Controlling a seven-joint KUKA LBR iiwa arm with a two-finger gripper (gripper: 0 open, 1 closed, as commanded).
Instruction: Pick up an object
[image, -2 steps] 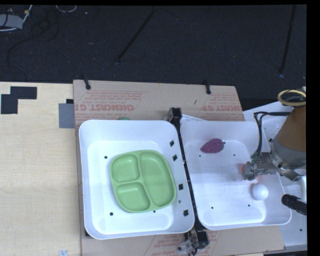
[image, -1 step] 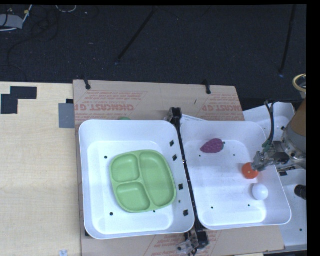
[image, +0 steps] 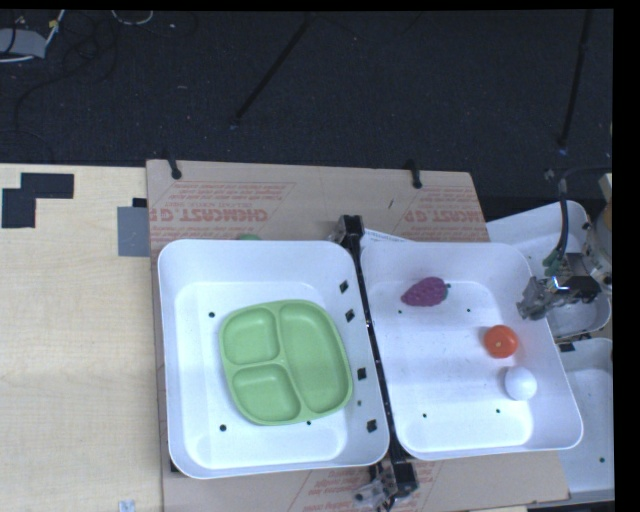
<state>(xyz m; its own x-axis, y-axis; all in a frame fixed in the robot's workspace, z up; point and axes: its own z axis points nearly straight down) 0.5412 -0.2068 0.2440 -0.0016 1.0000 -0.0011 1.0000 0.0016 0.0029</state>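
Sitting side by side, the left bin (image: 185, 300) is holding a smooth green three-compartment tray (image: 285, 361). The right bin (image: 450, 420) is holding a bumpy purple cluster (image: 424, 292), long axis running left-right, an orange ball (image: 500, 341) and a white ball (image: 519, 383). The gripper (image: 540, 297) is hovering at that bin's right rim; jaw state unclear.

The small metal two-finger gripper (image: 545, 296) is sitting at the right bin's rim — its fingers are blurring together, too small to read.
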